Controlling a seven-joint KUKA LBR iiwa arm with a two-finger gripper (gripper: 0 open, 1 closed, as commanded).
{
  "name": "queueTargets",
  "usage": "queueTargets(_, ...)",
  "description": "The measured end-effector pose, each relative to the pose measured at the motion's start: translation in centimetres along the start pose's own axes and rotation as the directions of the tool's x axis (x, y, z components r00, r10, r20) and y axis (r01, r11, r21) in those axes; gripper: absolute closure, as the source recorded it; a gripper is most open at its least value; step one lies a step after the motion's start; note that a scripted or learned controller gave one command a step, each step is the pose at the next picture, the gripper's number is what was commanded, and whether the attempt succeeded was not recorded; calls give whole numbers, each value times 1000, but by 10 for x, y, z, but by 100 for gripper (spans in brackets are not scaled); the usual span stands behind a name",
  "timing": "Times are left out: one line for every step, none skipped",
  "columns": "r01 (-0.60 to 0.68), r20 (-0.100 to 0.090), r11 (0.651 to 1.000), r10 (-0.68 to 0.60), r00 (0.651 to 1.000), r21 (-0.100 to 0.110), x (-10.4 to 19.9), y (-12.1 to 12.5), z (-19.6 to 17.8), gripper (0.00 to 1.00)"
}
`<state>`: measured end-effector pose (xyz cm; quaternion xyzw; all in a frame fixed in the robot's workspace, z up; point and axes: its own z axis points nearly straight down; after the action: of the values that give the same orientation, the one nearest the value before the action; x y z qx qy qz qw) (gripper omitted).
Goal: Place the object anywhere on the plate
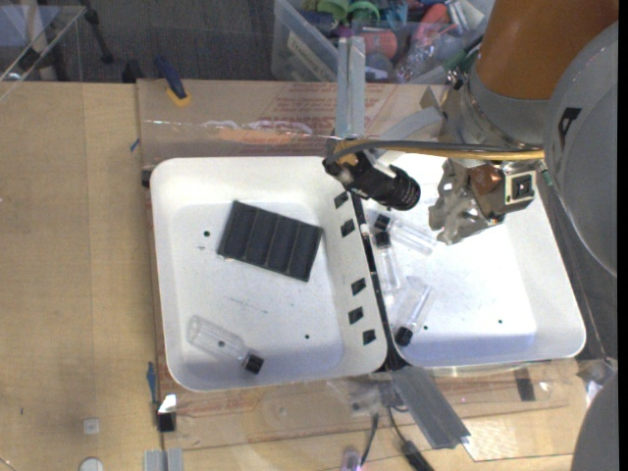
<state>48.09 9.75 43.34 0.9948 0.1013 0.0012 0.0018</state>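
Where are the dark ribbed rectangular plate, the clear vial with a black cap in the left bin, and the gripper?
Dark ribbed rectangular plate [270,240], camera view, its middle.
Clear vial with a black cap [223,341], camera view, its body.
Gripper [459,226], camera view, its tips.

Gripper [459,226] over right bin [510,292]; black plate [270,240] in left bin [186,214].

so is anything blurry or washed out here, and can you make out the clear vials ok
In the camera view, the arm close to the lens is soft and out of focus; the white bins are bright but not blown out; the clear vials are low-contrast, legible mainly by their black caps; the dark plate stays crisp.
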Motion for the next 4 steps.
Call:
queueTargets(135,7,991,-135,991,5,-10,40,-1,100)
queueTargets(371,6,929,-371,929,7,-22,100,0,100)
queueTargets(371,5,929,-371,929,7,-22,101,-1,0)
queueTargets(372,9,928,-372,928,8,-21,100,-10,100)
